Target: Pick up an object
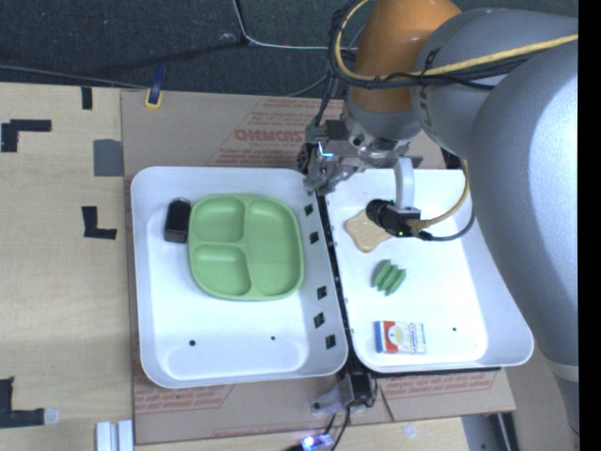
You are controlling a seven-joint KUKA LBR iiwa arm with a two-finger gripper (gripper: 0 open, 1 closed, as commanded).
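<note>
Your gripper (pixel 324 172) hangs at the far edge of the green tray (pixel 247 247). You cannot tell its fingers' state. The toast (pixel 362 231) lies just right of the tray.

A cardboard sheet (pixel 272 125) is laid under two white bins (pixel 150 280). Black tape marks (pixel 94 224) are seen on the wooden bench (pixel 56 299) at left, a dark mat (pixel 141 17) beyond.

arm (pixel 526 158) — cut off at right edge | tan slice (pixel 364 231) — partly hidden by tool (pixel 324 172) hardware
</note>
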